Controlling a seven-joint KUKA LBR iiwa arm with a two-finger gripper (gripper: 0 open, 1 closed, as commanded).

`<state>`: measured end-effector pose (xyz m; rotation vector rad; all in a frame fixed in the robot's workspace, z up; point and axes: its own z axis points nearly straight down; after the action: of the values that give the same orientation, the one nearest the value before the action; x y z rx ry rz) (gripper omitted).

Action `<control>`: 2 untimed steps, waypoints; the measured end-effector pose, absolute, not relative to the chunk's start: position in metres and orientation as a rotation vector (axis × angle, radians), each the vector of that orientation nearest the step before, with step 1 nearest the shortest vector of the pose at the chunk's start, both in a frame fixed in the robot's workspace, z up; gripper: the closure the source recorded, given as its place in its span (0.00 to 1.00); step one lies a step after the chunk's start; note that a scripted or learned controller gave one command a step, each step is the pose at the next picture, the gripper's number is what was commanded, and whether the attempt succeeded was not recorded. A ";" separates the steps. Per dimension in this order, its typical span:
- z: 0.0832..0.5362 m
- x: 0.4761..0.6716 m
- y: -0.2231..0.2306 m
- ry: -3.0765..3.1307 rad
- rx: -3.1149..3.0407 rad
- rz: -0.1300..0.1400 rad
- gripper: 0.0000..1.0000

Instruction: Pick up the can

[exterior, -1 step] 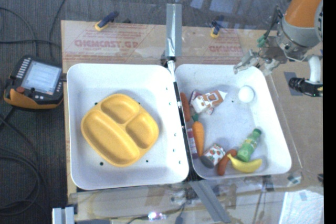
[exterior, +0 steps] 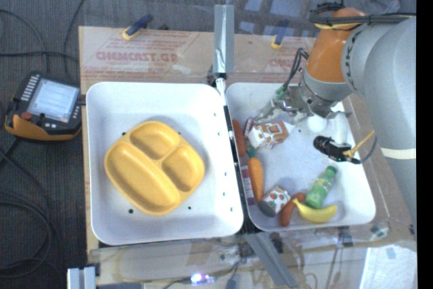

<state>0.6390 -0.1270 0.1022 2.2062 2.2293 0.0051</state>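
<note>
Your can (exterior: 268,134) lies on its side in the upper left part of the right bin (exterior: 362,210), its red-and-white label facing up, and you can't read that label. The gripper (exterior: 284,105) sits right at the can's upper edge, dark against the arm; you cannot tell how its claw stands or whether it touches the can. Below the can you have a carrot (exterior: 256,176), then a small red-and-white carton (exterior: 275,199), a green bottle (exterior: 321,188) and a banana (exterior: 316,213) along the near wall. Over in the left bin (exterior: 108,101) rests a yellow divided tray (exterior: 154,166).
</note>
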 end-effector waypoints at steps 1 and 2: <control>0.097 0.594 -0.109 1.944 2.438 0.036 0.00; 0.096 0.552 -0.148 1.390 2.806 0.041 0.00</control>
<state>0.5521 -0.1476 0.0961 2.8059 1.3898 0.0412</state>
